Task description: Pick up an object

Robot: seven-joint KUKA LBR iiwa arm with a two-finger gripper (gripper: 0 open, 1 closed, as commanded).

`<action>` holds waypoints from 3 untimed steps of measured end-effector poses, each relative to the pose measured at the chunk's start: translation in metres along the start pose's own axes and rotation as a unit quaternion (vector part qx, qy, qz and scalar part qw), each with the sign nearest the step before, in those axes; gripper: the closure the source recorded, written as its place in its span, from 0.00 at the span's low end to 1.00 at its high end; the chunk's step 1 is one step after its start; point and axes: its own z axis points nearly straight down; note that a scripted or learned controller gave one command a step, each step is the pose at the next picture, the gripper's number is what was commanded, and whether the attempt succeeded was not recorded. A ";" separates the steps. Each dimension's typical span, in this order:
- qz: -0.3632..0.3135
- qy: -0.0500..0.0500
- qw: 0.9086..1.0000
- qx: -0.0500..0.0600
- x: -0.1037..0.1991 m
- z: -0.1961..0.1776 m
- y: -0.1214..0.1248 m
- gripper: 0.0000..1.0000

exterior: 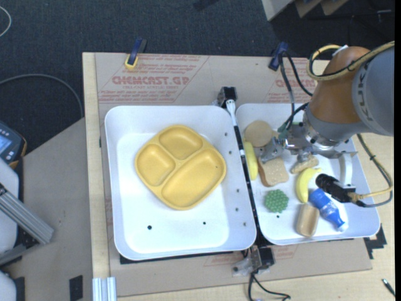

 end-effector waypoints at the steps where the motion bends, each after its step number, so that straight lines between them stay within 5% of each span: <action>1: 0.001 -0.001 1.000 -0.008 -0.002 0.030 0.005 0.00; 2: 0.001 -0.002 1.000 -0.013 -0.001 0.018 0.007 1.00; 3: -0.001 -0.002 1.000 -0.006 0.002 -0.042 0.015 1.00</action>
